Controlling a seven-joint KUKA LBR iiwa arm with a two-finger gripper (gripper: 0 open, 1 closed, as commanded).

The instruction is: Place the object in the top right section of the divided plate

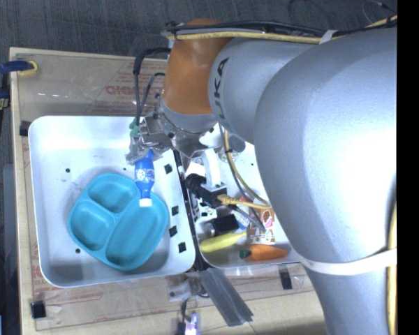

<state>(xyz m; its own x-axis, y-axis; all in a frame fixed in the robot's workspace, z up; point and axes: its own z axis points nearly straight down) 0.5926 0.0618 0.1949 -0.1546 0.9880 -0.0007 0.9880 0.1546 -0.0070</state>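
Placement is not yet done: the blue divided plate [108,222] lies in the left bin [49,152], and the blue bottle [144,179] hangs cap-down over its upper right rim, apparently pinched by the gripper [143,151]. Lowering and release are left.

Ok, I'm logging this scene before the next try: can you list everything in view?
shallow white bins: 2, white, side by side on the bench
blue divided plastic plate: 1, blue, in the left bin
blue plastic bottle with a white cap: 1, blue and white, just below the claw, cap over the plate's right rim
yellow banana: 1, yellow, near end of the right bin
orange carrot: 1, orange, right bin, beside the banana
blue clamp: 1, blue, bench's far left corner
grey arm with an orange band: 1, reaching in from the right
claw: 1, over the left bin's right side
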